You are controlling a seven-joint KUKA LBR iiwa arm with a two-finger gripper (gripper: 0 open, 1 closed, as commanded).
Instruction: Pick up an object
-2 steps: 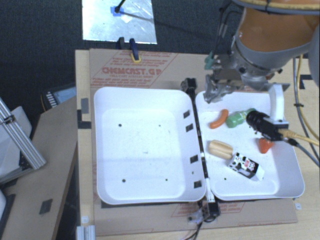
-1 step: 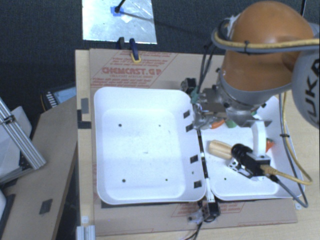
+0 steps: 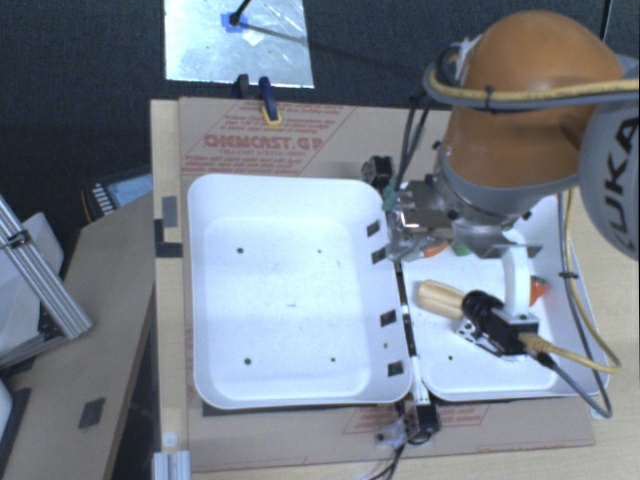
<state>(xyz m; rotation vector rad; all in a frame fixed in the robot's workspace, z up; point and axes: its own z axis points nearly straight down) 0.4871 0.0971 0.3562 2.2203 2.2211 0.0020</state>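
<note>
Over the far-left part of the right bin: the gripper, seen only in part beneath the wrist and close to the seam between the two bins. Whether it was parted, closed, or clamped on anything could not be made out.

Arm: entered from the right, with the orange dome and grey collar bulking over the far half of the right bin, the wrist turned downward and leftward toward the seam.

Items in the right bin:
- tan cylinder, lying on its side on the bin floor near the seam, nearer than the gripper and apart from it;
- orange piece, small, just beside the wrist's lower edge;
- green piece, small, just right of the orange piece, partly hidden by the wrist;
- red-orange piece, toward the right side of the bin.

Left bin: white, shallow, with a few dark dots on its floor.

Counter: carried both bins on a printed cardboard sheet; a foil sheet lay at the far side.
</note>
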